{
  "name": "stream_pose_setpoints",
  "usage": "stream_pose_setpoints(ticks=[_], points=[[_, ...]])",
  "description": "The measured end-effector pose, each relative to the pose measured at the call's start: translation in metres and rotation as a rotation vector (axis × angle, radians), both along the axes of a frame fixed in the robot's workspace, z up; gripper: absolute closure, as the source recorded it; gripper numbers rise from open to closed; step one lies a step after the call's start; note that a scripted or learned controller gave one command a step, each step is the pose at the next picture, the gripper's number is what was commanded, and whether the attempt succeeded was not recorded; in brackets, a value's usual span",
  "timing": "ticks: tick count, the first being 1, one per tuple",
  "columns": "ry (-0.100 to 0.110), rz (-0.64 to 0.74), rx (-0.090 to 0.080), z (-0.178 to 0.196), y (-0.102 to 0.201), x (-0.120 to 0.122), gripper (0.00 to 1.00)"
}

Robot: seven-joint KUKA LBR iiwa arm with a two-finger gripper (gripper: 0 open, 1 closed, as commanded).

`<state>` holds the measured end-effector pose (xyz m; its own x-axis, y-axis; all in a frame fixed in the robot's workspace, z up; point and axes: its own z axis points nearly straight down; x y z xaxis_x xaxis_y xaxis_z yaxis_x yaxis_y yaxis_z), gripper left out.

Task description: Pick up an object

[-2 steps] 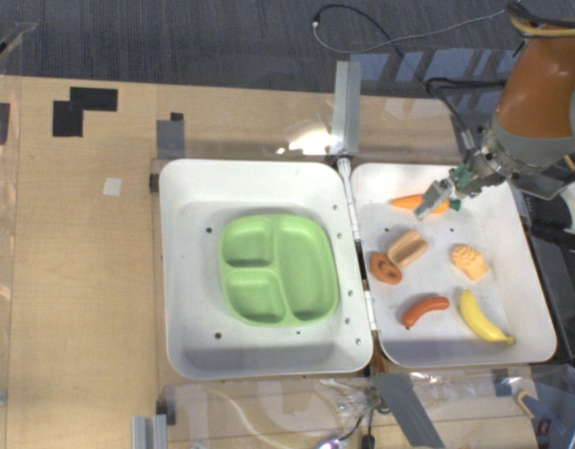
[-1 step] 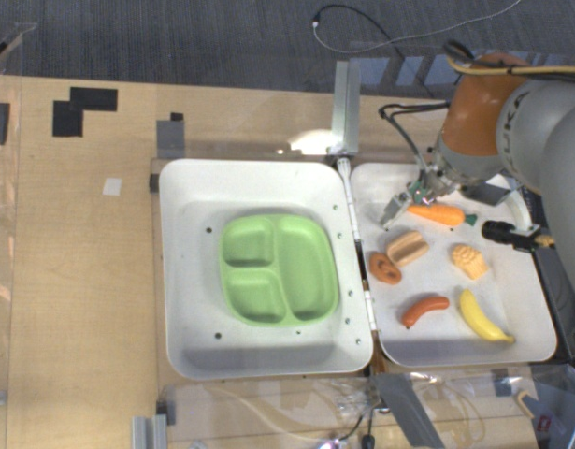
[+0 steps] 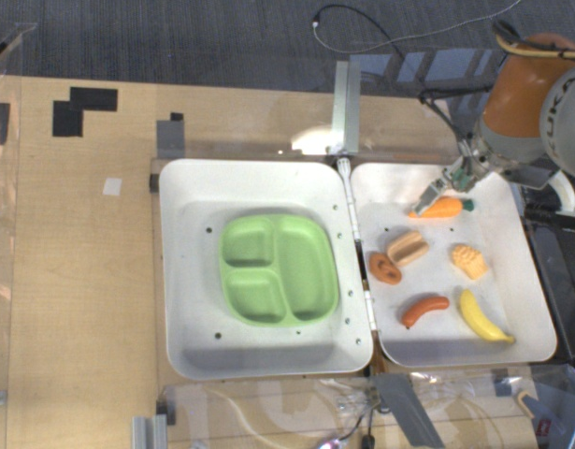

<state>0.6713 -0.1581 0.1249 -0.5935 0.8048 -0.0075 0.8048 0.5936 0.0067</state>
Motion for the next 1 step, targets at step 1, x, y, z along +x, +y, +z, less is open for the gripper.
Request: stream_pose_setpoints(ticks=[1], points=[[-0.002,0.021,0.000,-0.0354,-0.0199,-0.0152,0.00]])
